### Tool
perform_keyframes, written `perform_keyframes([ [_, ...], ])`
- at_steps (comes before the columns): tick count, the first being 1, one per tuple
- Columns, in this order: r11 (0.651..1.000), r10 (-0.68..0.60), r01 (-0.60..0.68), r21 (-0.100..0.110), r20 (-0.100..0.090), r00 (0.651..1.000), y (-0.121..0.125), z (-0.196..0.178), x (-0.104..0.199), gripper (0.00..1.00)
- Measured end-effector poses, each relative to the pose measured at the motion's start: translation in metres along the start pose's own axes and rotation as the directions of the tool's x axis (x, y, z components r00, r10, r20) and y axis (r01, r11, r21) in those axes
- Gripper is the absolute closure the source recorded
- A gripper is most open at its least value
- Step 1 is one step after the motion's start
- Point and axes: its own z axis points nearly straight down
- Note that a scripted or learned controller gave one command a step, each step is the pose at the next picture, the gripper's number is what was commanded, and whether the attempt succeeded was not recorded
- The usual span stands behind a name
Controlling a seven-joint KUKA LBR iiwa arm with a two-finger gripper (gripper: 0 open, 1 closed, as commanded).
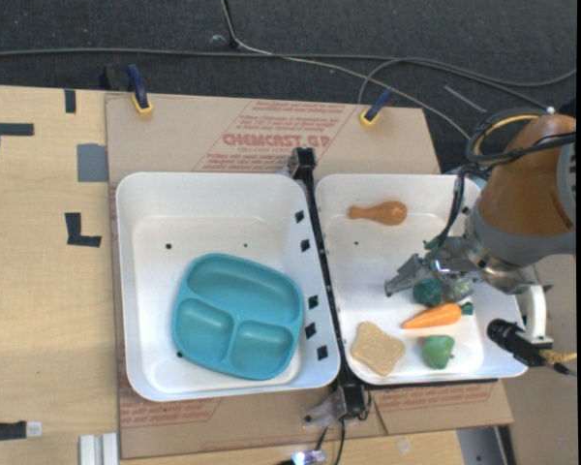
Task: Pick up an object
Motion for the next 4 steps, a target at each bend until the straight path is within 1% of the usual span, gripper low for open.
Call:
perform_keyframes([
  [1,1.000,-0.001,0.001,0.000,-0.001,1.000,0.002,0.045,0.003,0.00],
  [2,1.000,-0.001,0.001,0.000,-0.001,1.000,0.001,0.098,0.004,0.00],
  [3,1.000,-0.003,0.003,-0.002,-0.002,1.000,0.002,0.086,0.005,1.00],
  [4,1.000,-0.002,0.002,-0.006,-0.001,1.000,-0.008,0.039,0.005,1.00],
])
